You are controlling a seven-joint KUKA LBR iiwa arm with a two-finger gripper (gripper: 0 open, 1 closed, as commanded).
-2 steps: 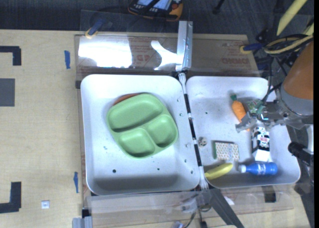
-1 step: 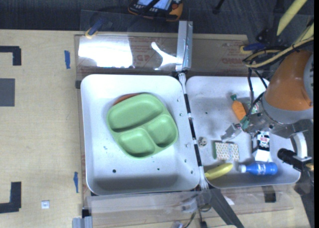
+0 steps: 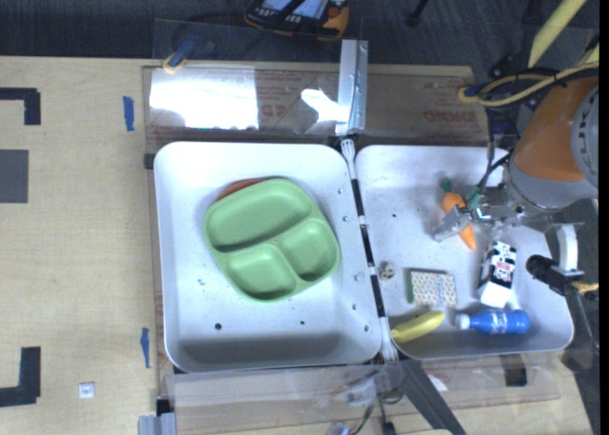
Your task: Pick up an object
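So my end effector (image 3: 455,222) is down in the right bin (image 3: 400,171), sitting right on top of the little orange carrot toy (image 3: 453,203). Honestly can't tell how it's set or whether it's got anything, too much clutter there. Nothing looks lifted, so I'd say the pick isn't done yet. Other options are all in that bin: cow-print carton (image 3: 499,266), blue bottle (image 3: 497,322), banana (image 3: 417,326), patterned sponge (image 3: 430,286). Green divided plate (image 3: 272,238) sits in the left bin (image 3: 181,262).
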